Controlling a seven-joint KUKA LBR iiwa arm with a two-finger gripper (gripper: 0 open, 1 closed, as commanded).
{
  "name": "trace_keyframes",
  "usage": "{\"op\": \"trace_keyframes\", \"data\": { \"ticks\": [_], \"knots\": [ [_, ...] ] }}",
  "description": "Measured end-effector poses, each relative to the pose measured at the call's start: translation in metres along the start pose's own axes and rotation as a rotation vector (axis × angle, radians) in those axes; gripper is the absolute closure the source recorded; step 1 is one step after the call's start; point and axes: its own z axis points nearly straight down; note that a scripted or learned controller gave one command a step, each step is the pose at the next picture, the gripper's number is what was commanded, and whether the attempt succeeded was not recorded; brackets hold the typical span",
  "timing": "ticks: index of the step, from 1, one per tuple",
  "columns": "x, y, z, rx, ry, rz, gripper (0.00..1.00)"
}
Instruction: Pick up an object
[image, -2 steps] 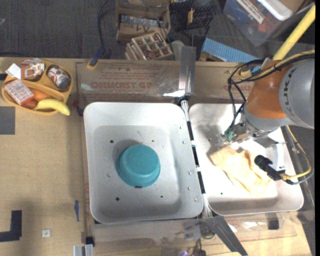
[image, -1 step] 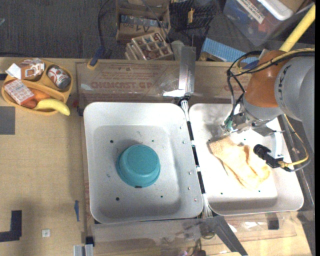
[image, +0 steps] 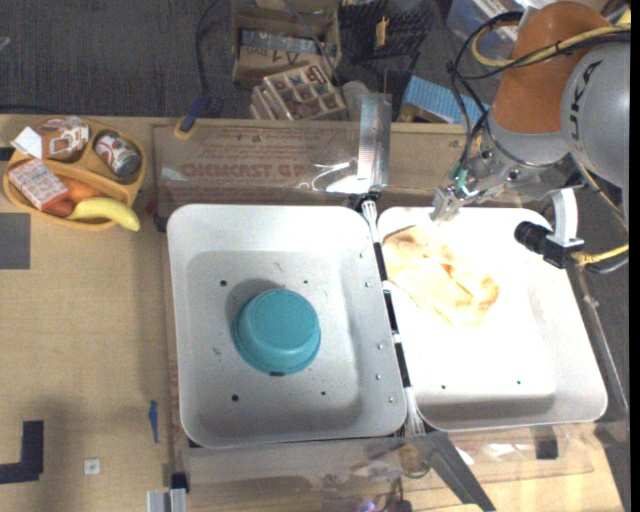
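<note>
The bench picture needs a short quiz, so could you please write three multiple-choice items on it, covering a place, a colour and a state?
1. Where does the bowl sit?
A. left bin
B. right bin
C. on the bench

2. What colour is the bowl?
A. red
B. teal
C. white

3. How does the bowl lie?
A. upright
B. on its side
C. upside down

Answers: 1 A, it rests on the left bin floor. 2 B, it is blue-green against white. 3 C, its flat base faces up. The gripper hangs over the right bin, which has an orange stain.
</note>
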Motion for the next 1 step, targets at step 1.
{"op": "trace_keyframes", "data": {
  "ticks": [1],
  "knots": [
    [0.0005, 0.0001, 0.0002, 0.001, 0.0, -0.001, 0.0]
  ]
}}
